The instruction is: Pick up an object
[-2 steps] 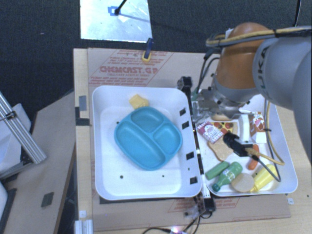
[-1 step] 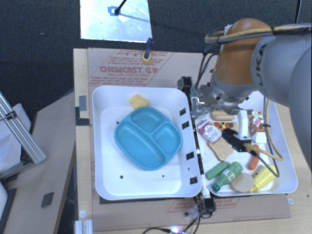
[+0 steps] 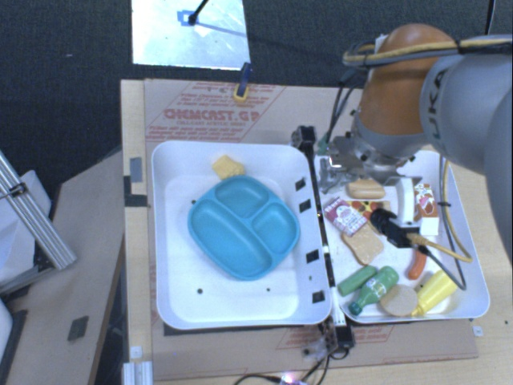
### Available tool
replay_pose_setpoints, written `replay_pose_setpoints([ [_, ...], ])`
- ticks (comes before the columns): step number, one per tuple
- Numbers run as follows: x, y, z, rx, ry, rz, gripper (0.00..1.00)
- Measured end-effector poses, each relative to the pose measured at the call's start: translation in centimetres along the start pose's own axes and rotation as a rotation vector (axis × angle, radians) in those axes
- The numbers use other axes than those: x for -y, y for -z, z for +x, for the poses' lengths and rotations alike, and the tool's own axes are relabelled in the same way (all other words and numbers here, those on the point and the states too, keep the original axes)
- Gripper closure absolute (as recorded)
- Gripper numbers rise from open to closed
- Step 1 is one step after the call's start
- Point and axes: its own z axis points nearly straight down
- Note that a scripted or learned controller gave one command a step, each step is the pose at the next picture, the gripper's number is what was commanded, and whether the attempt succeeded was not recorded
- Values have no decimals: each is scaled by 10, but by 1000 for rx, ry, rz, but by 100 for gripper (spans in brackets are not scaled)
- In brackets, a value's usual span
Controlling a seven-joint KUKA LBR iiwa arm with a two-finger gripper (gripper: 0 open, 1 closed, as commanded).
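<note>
The arm hung over the right bin (image 3: 473,291), its hand (image 3: 337,169) down at the far left corner by the divider; whether it was open or closed, I could not tell. Just beside it lay a bun (image 3: 366,188), long axis running left to right. Nearer me sat a green bottle (image 3: 373,288), slanted, cap toward the near left, next to a yellow bottle (image 3: 434,292). In the left bin (image 3: 172,295) rested a blue tray (image 3: 243,226) and a yellow chip (image 3: 228,167).

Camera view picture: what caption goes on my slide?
Robot arm reaches over a toy-food bin; blue tray sits in the other.
</note>
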Motion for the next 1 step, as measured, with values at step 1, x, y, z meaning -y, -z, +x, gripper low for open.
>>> replay_pose_setpoints([
  [1,9,-18,-1,1,-2,1,100],
])
